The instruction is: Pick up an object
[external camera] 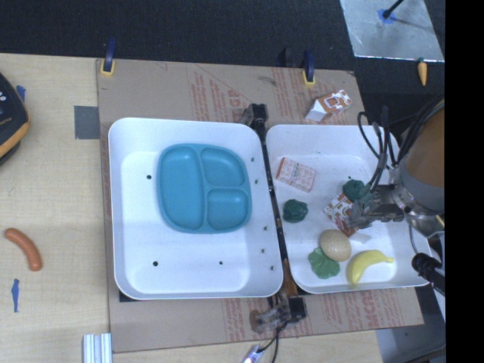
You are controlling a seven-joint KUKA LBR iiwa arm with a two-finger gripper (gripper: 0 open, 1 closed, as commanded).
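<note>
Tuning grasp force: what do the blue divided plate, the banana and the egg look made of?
Blue divided plate: looks like moulded plastic, matte, uniform colour, rounded compartment ridges.
Banana: probably a plastic toy, smooth with a slight sheen.
Egg: smooth beige shell, likely plastic or wood; can't tell which.

Wooden bench (53, 195), dark carpet (189, 13), cardboard sheet (189, 89)

One fixed camera above the bench (53, 195), looking down aslant on both bins (121, 203)
</note>
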